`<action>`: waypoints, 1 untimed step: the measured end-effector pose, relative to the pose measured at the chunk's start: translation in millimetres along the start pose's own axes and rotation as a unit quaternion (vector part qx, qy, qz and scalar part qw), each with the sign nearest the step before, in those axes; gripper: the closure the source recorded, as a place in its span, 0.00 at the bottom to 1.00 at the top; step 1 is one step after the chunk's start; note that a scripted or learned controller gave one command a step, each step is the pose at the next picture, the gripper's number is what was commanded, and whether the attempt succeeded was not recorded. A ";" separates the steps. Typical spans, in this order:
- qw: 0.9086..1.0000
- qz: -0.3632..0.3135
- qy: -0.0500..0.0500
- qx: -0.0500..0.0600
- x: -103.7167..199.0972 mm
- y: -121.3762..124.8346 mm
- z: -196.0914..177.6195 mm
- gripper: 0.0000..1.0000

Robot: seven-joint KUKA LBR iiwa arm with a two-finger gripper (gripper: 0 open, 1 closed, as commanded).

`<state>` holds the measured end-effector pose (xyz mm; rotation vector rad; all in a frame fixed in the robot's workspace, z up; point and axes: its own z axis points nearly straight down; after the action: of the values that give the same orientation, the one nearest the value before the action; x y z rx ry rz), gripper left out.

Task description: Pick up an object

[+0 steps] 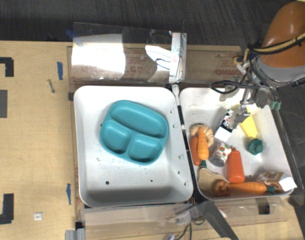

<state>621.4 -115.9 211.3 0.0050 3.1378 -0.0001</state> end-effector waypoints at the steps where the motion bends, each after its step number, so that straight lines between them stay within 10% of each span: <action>1: 0.994 0.105 -0.002 0.000 -6.1 -29.1 114.8 0.00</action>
<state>627.9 -145.1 96.5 0.3355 3.1161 -0.0003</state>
